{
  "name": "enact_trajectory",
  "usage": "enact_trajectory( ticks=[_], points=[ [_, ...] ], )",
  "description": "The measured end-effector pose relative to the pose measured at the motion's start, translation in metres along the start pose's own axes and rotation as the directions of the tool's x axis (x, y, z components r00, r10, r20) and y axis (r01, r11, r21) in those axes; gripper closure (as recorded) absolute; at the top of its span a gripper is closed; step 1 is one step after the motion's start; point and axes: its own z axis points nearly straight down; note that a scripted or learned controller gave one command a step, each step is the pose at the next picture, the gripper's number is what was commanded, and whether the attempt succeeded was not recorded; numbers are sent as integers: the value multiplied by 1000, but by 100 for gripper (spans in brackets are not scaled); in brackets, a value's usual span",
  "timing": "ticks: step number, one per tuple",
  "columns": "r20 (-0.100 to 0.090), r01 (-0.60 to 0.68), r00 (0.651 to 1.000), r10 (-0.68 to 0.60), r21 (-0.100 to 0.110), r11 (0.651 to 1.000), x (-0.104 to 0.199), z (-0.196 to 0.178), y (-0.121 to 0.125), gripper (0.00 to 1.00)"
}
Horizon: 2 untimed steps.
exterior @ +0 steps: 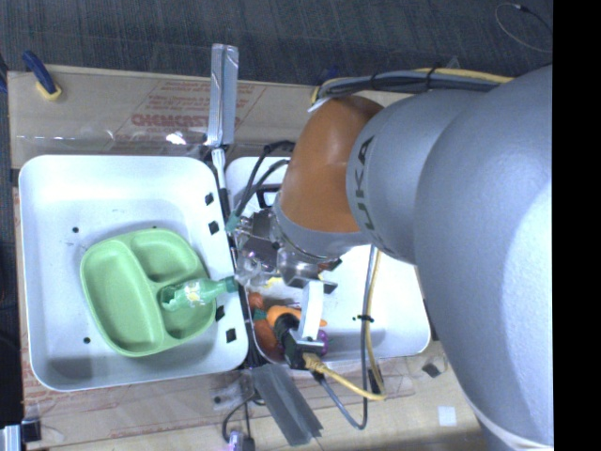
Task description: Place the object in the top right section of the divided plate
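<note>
A green divided plate (122, 294) lies in the left white bin (56, 195). A translucent green bottle (195, 293) lies on its side at the plate's right edge, over the ridge between the two small right sections, with its neck pointing right toward the bin wall. My gripper (246, 269) hangs over the wall between the two bins, right at the bottle's neck end. The arm's wrist hides whether it touches the bottle.
The right bin (399, 332) is mostly covered by the arm. Several small items, among them an orange one (272, 319) and a purple one (317, 338), lie at its front left corner. A yellow cable (368, 327) hangs from the arm. A grey metal bar (223, 92) stands behind the bins.
</note>
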Motion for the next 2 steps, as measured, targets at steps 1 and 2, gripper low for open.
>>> enact_trajectory(
  ticks=[1,2],
  points=[
    [0,0,1000,0,0,1000,0,0,0,0],
    [1,105,994,-105,-4,994,81,30,-25,0]
  ],
)
